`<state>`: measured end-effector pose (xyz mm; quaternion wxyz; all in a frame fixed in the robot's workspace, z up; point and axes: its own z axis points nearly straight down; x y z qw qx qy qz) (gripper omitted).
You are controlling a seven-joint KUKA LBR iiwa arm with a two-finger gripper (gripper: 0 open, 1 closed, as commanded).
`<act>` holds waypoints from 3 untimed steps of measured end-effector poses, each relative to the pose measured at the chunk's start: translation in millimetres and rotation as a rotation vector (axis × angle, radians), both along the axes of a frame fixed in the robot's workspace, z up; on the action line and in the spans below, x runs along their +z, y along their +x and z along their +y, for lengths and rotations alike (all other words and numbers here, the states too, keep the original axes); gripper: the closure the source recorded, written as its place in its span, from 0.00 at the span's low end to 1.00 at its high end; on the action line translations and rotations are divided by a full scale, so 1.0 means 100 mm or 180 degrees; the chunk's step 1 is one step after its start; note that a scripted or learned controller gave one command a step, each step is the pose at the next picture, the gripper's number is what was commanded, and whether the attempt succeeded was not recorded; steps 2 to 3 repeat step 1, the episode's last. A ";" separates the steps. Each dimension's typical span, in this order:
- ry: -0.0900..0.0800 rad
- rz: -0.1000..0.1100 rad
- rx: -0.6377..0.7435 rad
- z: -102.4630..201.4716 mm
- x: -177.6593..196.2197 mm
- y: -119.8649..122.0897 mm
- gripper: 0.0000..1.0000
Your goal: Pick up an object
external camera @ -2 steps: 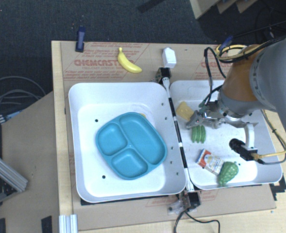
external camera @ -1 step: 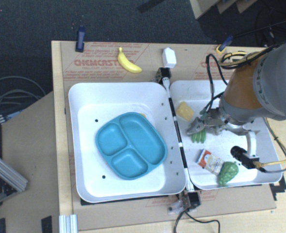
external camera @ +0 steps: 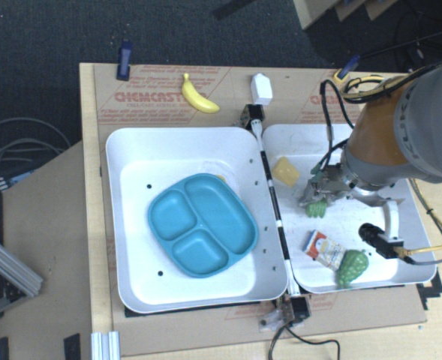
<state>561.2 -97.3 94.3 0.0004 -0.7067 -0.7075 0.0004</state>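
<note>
- A cardboard sheet (external camera: 160, 96) lies under everything, printed in red with "CHEMCAST" twice, once near each far corner.
- Two white bins: the left bin (external camera: 130, 163) and the right bin (external camera: 416, 201), side by side.
- One grey arm (external camera: 423, 118) with an orange band reaches over the right bin.
- One blue three-compartment tray (external camera: 200, 223) lies in the left bin.
- One yellow banana (external camera: 198, 96) rests on the cardboard beyond the bins.
- In the right bin: one pale yellow block (external camera: 286, 172), one red-and-white packet (external camera: 324, 249) with unreadable print, one green leafy toy (external camera: 352, 268).
- The gripper (external camera: 318, 197) points down, touching a small green object (external camera: 315, 208); whether its fingers are spread or closed, I cannot tell.
</note>
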 end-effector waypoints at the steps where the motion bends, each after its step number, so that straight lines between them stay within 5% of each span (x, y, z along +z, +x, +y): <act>1: 0.0004 -0.0009 0.0002 0.76 0.91 -0.02 1.00; 3: 0.0004 -0.0009 0.0002 0.76 0.91 -0.02 1.00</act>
